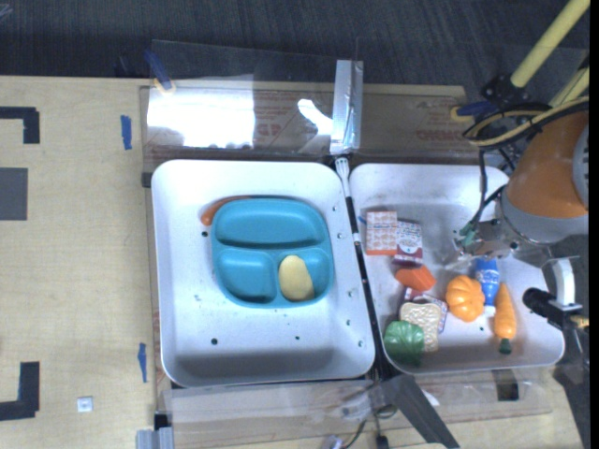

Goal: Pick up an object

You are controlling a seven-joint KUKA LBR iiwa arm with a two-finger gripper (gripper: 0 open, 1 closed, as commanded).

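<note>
Best taken across its round middle: light, stiff, smooth toy pumpkin (465, 297), right bin's (374, 251) four o'clock; end effector (482, 243) state impossible to tell.

white bins (178, 344), wooden bench (65, 279) — blue tape (125, 131)

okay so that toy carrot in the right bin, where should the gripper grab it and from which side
Probably across the middle of the carrot, coming straight down from above. It lies flat and long, running up and down the picture near the right bin's wall. Close the gripper across its narrow width; the small pumpkin on its left crowds that side.
</note>
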